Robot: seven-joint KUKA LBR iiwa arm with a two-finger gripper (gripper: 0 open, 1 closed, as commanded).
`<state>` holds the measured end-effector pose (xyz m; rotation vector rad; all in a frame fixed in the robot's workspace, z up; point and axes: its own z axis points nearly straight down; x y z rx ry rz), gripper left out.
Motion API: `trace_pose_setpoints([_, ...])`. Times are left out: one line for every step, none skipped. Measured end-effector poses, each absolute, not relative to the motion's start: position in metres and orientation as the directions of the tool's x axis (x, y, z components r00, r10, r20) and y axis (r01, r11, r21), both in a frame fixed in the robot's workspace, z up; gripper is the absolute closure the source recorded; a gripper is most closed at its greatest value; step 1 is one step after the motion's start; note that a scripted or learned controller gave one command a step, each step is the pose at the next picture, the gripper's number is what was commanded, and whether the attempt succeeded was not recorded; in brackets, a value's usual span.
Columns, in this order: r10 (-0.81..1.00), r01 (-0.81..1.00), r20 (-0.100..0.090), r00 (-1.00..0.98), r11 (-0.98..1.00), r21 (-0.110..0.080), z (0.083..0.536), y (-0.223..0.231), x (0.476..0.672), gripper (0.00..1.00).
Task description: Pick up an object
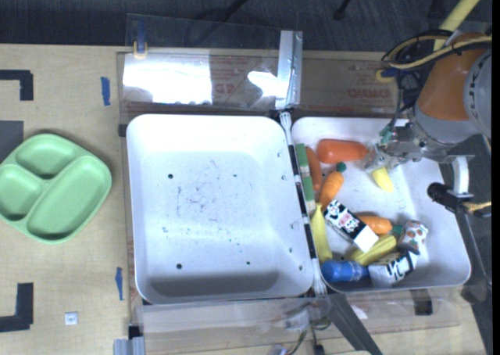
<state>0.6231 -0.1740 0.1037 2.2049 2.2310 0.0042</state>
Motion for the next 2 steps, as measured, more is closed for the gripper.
trace_pose_setpoints([0.993, 0.993, -0.001, 0.121, -0.121, 0.001, 0.206, -0.139, 0.612, 1.0])
trace_pose_setpoints([0.993, 0.993, -0.002, 0.118, -0.118, 0.004, 0.216, -0.138, 0.613, 1.0])
